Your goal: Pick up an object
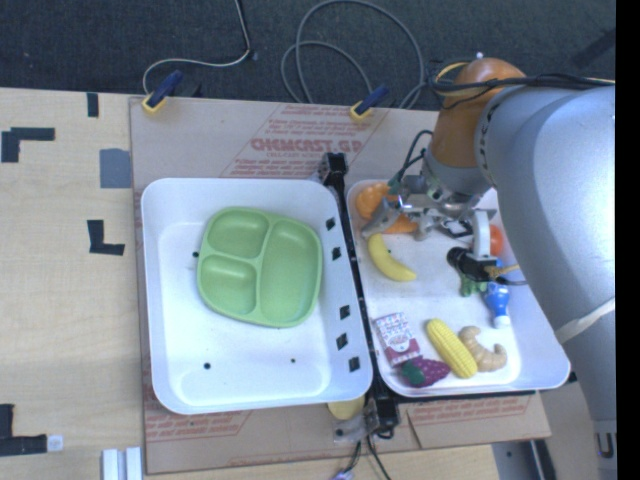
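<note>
**Gripper low beside the orange toy fruit, just above the banana**

We see the grey arm [545, 188] reaching in from the right. Its gripper [412, 208] sits low over the right white plastic bin [435, 293], just above and to the right of the yellow toy banana [390, 260]. We cannot tell whether the gripper is released or clenched, nor whether it grasps anything, because its metal parts run together from this angle.

The thing closest to it is the orange rounded toy fruit [370, 200]. It is smooth, evenly bright orange and plump. It lies on the bin floor just above the banana's upper tip, and the gripper covers its right side. Another patch of orange shows under the gripper, nearer the banana. We cannot say whether that patch is the same piece.

The banana itself is curved and lies at a slant. Below it lies a small red-and-white printed packet [396, 338]. Lower right of the banana is a yellow toy corn cob [451, 348], with a beige knobbly piece [484, 349] against the cob's right side. A purple toy grape bunch [425, 372] lies farther below the banana, just beside the packet's lower end. Right of the banana, well apart, is a small blue-and-white bottle [497, 303].

Left of the banana, across the wall between the bins, the left white plastic bin [170, 308] holds a pale green plastic plate [262, 266] divided into three compartments. Both bins rest on a brown cardboard sheet [290, 148] on the pale wooden tabletop [60, 298].
</note>
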`<action>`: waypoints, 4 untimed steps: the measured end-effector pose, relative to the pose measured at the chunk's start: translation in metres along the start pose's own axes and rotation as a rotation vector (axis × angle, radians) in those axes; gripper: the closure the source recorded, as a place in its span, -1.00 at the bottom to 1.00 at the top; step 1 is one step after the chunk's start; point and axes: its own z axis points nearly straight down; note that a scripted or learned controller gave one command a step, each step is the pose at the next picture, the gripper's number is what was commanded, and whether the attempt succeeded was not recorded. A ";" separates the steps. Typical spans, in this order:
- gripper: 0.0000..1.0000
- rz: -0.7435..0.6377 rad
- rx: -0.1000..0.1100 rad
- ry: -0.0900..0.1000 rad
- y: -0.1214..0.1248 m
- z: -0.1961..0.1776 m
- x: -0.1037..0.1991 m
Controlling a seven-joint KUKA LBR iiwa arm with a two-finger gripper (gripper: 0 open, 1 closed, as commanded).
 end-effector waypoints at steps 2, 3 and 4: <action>1.00 0.002 0.008 -0.002 -0.002 -0.007 0.000; -1.00 0.000 0.005 -0.004 -0.002 -0.008 0.001; -1.00 -0.001 -0.001 0.006 0.001 0.000 0.000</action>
